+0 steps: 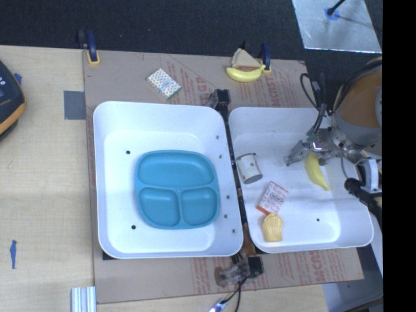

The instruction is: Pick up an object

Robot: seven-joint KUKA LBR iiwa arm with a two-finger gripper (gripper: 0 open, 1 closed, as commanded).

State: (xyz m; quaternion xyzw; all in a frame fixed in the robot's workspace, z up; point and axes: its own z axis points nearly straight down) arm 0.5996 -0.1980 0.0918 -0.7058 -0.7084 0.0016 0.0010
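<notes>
You had the bench [45, 194] carrying two white bins [110, 174], frame centre; banana [244, 73] upper centre, on cardboard [195, 77].

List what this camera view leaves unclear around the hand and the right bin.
- Hand: too small and dark to tell its grip on the banana.
- Banana: top end hidden under the hand.
- Arm: cut off by the right edge.
- Packet and can: print too small to read.

Pale wooden bench top [45, 194], brown cardboard sheet [195, 83] clamped on it, dark carpet floor [162, 12] behind
</notes>
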